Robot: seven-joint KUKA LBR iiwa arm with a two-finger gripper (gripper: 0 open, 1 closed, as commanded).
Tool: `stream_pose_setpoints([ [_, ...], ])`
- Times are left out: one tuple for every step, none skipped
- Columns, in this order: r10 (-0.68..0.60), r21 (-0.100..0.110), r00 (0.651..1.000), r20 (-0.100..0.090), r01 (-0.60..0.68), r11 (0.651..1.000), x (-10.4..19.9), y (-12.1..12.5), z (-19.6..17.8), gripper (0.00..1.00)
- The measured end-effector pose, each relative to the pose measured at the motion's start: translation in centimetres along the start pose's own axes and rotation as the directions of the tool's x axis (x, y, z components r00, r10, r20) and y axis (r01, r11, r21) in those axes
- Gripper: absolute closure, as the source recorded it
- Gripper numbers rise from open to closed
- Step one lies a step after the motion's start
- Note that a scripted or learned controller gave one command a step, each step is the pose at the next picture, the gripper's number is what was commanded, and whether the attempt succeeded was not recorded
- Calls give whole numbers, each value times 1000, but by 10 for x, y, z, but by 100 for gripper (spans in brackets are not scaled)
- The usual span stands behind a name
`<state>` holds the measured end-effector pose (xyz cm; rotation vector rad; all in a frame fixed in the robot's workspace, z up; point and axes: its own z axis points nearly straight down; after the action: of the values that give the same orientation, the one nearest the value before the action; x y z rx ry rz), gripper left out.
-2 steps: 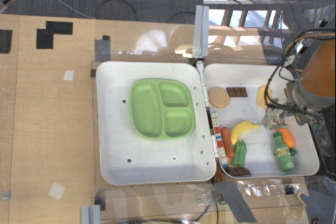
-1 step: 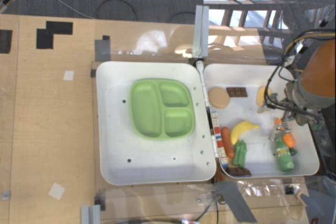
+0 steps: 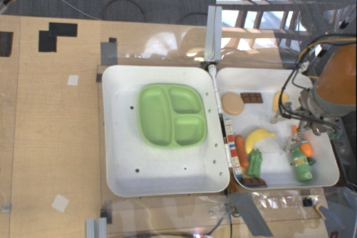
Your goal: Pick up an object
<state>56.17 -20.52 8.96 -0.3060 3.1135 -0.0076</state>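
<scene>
Objects for the pick are all crowded into the right bin [image 3: 279,78], and that's where the action is. The tool [image 3: 298,134] hangs low at the far right of that bin, right over a green bottle [image 3: 303,167] with an orange piece [image 3: 307,149] at its upper end. Whether the tool is open or closed, I cannot tell from up here; the wrist and cables cover too much of it, and nothing reads clearly as being gripped.

Across the rest of the bin: a banana [image 3: 259,137] in the middle, a red sausage-like piece [image 3: 241,149] just beside a green item [image 3: 255,163], a dark brown piece [image 3: 255,181] at the near rim, a round tan cookie [image 3: 232,103] and a chocolate bar [image 3: 251,98] toward the far side, and something yellow [image 3: 280,100] behind the cables.

The left bin [image 3: 120,164] carries a green divided plate [image 3: 170,115] on the worktop side, well apart from the arm.

Now the risks, as I judge them. The bottle lies close to the bin's right wall, so a finger could land on the rim or wall instead of straddling the target. A rounded bottle can roll or squirt out under a pinch. And the orange piece touching it could get clipped too, spoiling the grip.
</scene>
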Motion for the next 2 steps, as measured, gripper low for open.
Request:
stream_pose_setpoints([
  [-3,7,1000,18,3,1000,-6,-1,-15,100],
  [-3,7,1000,17,3,1000,-6,0,-15,0],
])
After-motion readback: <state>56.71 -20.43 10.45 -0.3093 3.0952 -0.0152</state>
